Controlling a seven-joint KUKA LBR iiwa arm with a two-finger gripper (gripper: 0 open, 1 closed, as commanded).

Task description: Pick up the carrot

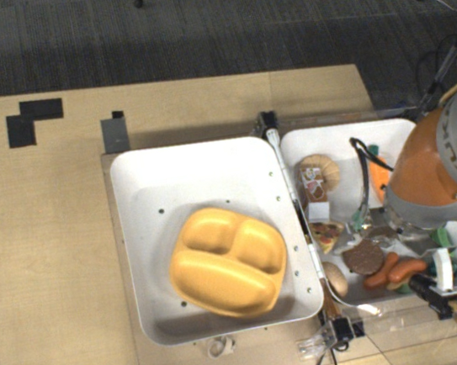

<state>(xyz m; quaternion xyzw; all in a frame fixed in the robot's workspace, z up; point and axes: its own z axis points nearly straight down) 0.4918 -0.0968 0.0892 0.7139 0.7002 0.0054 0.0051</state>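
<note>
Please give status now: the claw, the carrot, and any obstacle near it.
Claw low in right bin, fingers hidden under wrist. Carrot lying at bin's near edge, not held. Brown round item touching carrot; arm overhead.

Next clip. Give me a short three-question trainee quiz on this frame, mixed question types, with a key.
1. True or false: the big yellow bread-shaped item lies in the left bin.
2. Which bin is the arm over? A) left B) right
3. Fill in: the orange carrot lies near the right bin's ____ edge in the camera view.

Key: 1 true; 2 B; 3 bottom. The arm covers the gripper, so grasp state can't be judged.
</note>
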